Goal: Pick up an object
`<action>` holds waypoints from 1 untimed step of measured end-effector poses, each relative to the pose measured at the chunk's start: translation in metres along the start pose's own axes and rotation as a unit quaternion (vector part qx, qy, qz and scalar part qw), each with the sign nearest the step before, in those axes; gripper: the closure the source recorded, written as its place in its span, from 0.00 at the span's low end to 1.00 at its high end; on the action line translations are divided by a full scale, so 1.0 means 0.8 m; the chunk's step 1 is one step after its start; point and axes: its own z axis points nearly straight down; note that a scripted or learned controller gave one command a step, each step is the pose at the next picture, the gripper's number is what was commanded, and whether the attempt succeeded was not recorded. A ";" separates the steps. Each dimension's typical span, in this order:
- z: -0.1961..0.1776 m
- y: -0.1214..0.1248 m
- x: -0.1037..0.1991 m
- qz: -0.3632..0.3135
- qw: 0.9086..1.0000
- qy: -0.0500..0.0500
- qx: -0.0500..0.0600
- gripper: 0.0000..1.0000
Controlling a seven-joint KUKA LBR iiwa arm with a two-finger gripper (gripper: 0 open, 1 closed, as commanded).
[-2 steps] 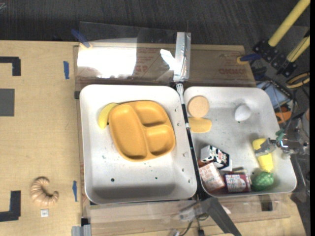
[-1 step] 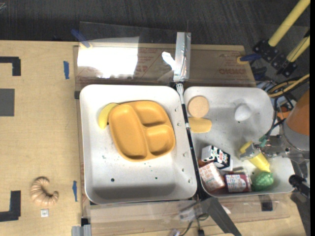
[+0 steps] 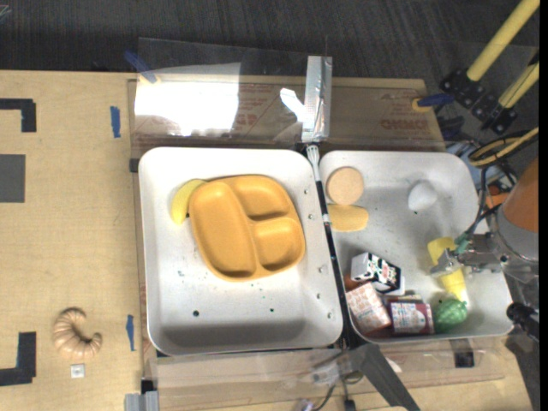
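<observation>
My gripper (image 3: 461, 257) reaches in from the right over the right bin (image 3: 390, 174), low near its right wall. A small yellow object (image 3: 440, 248) lies just at its tip; whether they touch is unclear. Just below sit another yellow piece (image 3: 455, 286) and a green object (image 3: 451, 313). Along the bin's front lie a black-and-white carton (image 3: 376, 271), a pinkish packet (image 3: 368, 307) and a dark red packet (image 3: 408, 315). A round tan disc (image 3: 345, 185) and a pale yellow piece (image 3: 348, 219) lie by the left wall, and a white object (image 3: 423, 197) sits farther back.
The left bin (image 3: 163, 255) holds an orange divided tray (image 3: 247, 225) with a yellow banana-like piece (image 3: 181, 200) at its left edge. A tan curled toy (image 3: 75, 333) lies on the bench at left. Yellow bars and cables (image 3: 488, 50) stand at the back right.
</observation>
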 end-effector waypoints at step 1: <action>-0.170 0.087 0.076 -0.022 1.000 0.000 -0.004 1.00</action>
